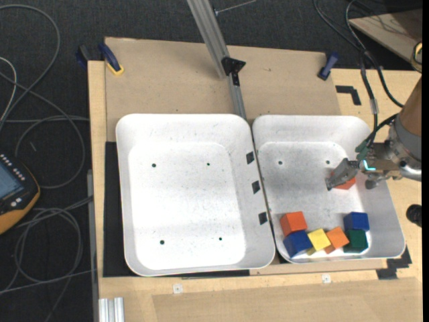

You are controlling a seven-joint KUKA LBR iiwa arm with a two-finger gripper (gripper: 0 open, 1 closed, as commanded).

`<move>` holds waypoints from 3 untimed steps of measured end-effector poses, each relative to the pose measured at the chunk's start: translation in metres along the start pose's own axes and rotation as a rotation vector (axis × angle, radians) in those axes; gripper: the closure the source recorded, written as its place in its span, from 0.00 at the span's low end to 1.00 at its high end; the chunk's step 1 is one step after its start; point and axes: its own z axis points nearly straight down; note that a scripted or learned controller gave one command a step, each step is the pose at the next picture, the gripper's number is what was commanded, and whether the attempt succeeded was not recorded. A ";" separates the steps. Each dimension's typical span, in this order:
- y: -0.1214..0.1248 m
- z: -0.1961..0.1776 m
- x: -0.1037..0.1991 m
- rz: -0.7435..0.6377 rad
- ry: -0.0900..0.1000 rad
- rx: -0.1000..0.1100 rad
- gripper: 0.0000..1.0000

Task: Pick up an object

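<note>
Bins sit side by side on the bench, and reading from nine o'clock across to three, the left bin holds no blocks, while the right bin carries all the pieces. Along its six o'clock wall lies a tight cluster: an orange block, a blue block below it, a yellow block, a second orange block, a green block and another blue block above the green one.

At about three o'clock in that bin, the gripper hangs low over the floor, well apart from the cluster. A red block peeks out just beneath its dark finger, touching or very nearly so. Whether the jaws are spread or closed cannot be told from this slant, nor whether the red block sits between them or merely beside one finger.

The likely target is that red block. The risk from here is a glancing grasp: if the block lies outside the fingers, or is caught by a corner only, closing would nudge it away or let it slip free on the lift. The bin's three o'clock wall is close by, so a pushed block could wedge against the sloped rim where the fingers reach poorly.
</note>
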 end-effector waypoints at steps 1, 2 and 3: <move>0.001 -0.002 0.000 0.000 -0.001 -0.005 0.00; 0.009 0.056 -0.002 0.001 0.000 0.003 0.00; 0.005 0.099 -0.001 0.001 0.001 0.002 0.00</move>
